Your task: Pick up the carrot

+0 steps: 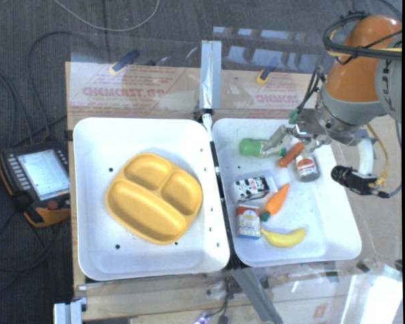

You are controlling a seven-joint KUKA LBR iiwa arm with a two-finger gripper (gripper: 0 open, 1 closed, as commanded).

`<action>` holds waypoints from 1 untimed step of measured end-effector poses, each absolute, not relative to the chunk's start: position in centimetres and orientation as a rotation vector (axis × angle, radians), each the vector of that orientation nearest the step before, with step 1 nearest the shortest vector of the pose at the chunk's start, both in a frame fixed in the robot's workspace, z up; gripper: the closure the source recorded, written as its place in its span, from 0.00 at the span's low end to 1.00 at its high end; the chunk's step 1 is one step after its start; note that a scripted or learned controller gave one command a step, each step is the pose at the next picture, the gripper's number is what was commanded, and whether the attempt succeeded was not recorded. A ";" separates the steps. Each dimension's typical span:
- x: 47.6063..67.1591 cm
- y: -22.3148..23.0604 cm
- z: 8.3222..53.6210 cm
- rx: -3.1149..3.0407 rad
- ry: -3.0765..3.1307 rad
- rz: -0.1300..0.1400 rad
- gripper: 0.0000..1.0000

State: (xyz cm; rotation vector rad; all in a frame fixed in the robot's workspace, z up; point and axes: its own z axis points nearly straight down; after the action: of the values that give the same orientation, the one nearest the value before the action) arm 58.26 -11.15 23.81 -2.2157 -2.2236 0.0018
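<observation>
In the camera view, the arm (361, 52) enters from the upper right of the frame and its gripper (293, 140) hangs over the upper part of the right bin (344, 245), with its fingers spread apart and nothing visibly clamped between them. Just under and beside the fingertips lies a small orange piece (290, 154), next to a green object (253, 146) to its left and a small jar (307, 168) to its right. The carrot (277, 200), orange with a green end, lies lower, near the middle of that bin, tilted from upper right to lower left, touching or nearly touching the black-and-white carton (250, 187) and the small box (249, 222); a banana (283, 236) lies just below. The left bin (94, 248) carries a yellow divided plate (154, 196). To do this step well, I judge the gripper should shift down the frame until it is centred over the carrot's thicker orange body, turn so the fingers straddle it across its narrow width, and descend where the carton and box crowd it least, closing only once both fingers flank the carrot.
</observation>
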 end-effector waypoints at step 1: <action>56.1 -13.9 12.0 -2.208 -2.260 -0.024 0.00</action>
State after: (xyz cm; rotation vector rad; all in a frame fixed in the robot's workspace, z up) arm 56.06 -13.92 11.96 -2.2083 -2.2601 -0.0242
